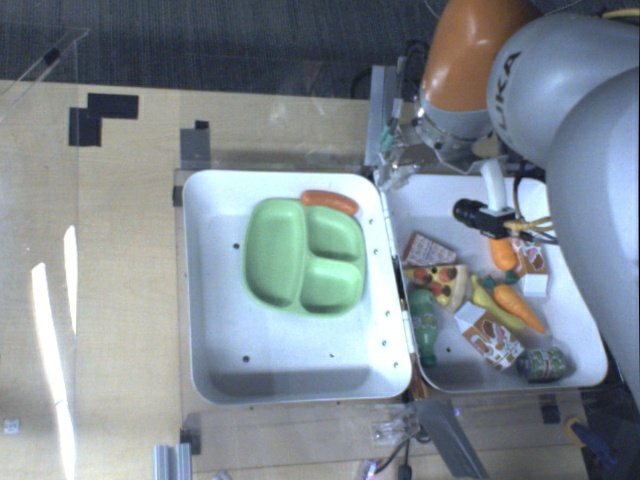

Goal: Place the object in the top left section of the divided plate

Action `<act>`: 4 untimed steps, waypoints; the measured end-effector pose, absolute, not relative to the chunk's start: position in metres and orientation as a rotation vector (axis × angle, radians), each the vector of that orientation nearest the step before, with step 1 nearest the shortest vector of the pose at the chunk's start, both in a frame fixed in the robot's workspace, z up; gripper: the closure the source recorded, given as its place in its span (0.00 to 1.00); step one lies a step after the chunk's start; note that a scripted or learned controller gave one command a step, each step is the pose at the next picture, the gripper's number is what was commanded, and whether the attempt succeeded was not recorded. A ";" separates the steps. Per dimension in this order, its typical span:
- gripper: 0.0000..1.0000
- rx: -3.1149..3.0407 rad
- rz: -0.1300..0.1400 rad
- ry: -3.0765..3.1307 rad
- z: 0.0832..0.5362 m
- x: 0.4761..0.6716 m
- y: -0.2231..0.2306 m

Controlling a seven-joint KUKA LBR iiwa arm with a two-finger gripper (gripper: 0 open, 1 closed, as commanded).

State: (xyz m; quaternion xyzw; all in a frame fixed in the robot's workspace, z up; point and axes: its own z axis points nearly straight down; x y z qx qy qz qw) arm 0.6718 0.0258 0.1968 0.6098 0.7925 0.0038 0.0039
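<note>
While gripper [392,160] state unclear, one green divided plate [303,255], one orange sausage [329,202], two white bins [205,298].

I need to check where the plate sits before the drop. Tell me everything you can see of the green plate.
The plate is light green, looks like matte plastic, with rounded corners and three sections: one long one on its left, two smaller ones on its right. It lies flat in the left bin, a bit above the middle, slightly turned. All three sections are bare. A sausage lies against its upper rim, outside the sections.
</note>
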 end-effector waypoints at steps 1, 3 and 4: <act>1.00 2.028 0.006 2.391 0.270 0.670 -0.084; 1.00 2.276 0.006 2.156 0.256 0.650 -0.173; 1.00 2.348 0.013 2.078 0.089 0.585 -0.151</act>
